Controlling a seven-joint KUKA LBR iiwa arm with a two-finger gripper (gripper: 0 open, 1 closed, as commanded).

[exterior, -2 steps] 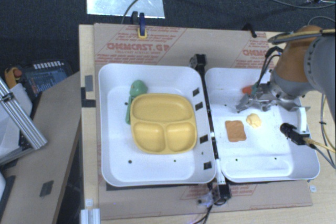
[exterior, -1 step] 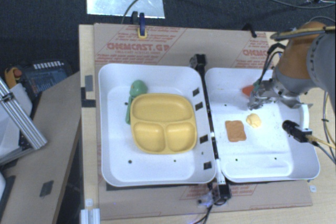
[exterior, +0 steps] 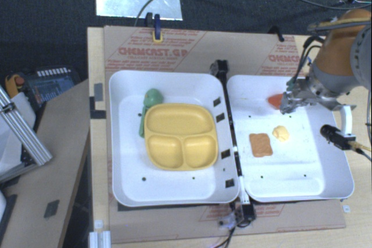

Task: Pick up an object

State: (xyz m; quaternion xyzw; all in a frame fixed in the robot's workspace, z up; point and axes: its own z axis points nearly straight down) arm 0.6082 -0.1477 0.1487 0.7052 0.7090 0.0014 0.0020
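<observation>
We see the gripper [exterior: 289,103] low over the right bin [exterior: 334,183], at an orange-red object [exterior: 274,101] near the bin's far wall (its long axis we cannot tell, being half hidden). The arm [exterior: 340,61] bends in from the right; whether it grips, we cannot tell

arm [exterior: 343,61]: grey casing | orange band above wrist | metal gripper [exterior: 289,103] | black cables along side
</observation>
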